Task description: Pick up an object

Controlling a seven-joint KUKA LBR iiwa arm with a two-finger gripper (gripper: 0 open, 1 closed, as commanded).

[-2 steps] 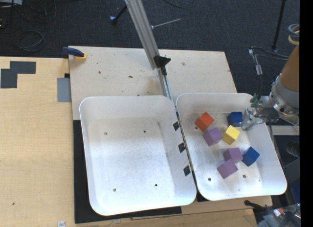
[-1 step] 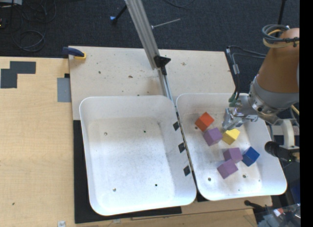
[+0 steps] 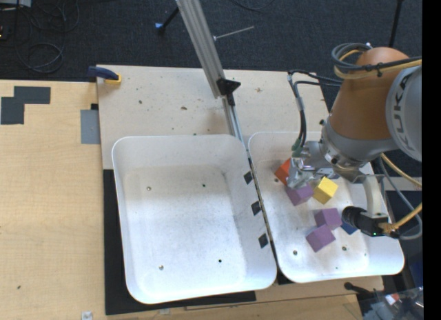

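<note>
My gripper [image 3: 301, 176] reaches down into the right bin [image 3: 289, 260], hanging from the grey arm with the orange band. It sits right over a cluster of blocks: an orange block [image 3: 283, 171] at its left, a purple block [image 3: 298, 194] just below it, and a yellow block [image 3: 326, 189] at its right. Two more purple blocks [image 3: 329, 217] [image 3: 320, 238] lie nearer the front, with a blue block [image 3: 349, 227] partly hidden beside them. The arm hides whether anything sits between the fingers.
The left bin [image 3: 131, 174] lies beside the right one, joined by a divider with black clips [image 3: 255, 207]. A slanted aluminium rail [image 3: 204, 43] rises behind the bins. Cables and a black fitting [image 3: 358, 218] hang at the right bin's edge.
</note>
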